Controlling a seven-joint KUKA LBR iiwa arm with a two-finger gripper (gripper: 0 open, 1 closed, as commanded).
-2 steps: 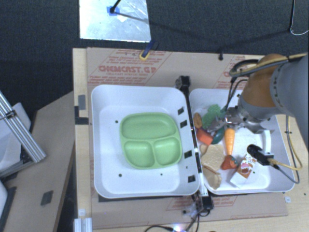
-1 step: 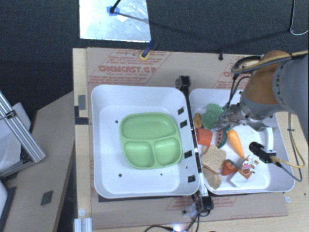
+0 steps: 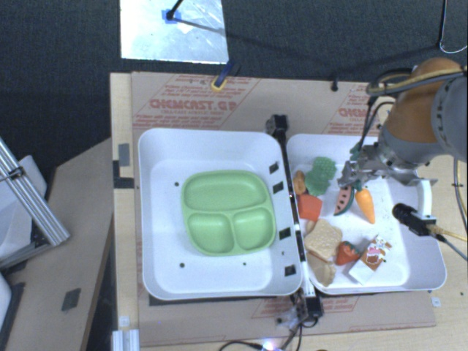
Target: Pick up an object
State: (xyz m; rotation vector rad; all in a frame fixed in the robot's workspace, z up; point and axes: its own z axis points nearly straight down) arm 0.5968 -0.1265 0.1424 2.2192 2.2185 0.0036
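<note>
The pick looks barely begun: the grey two-finger gripper [image 3: 352, 175] hangs low in the right white bin [image 3: 431, 269], just above the orange toy carrot [image 3: 365, 204] and watermelon slice [image 3: 343, 200], both still lying on the bin floor.

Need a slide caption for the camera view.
Pincer above toy food in right bin; green plate in left bin.

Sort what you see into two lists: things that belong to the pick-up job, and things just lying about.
Job:
hand
carrot
melon slice
broccoli
bread
strawberry
right bin

Lying about:
green tray
left bin
foil sheet
</note>
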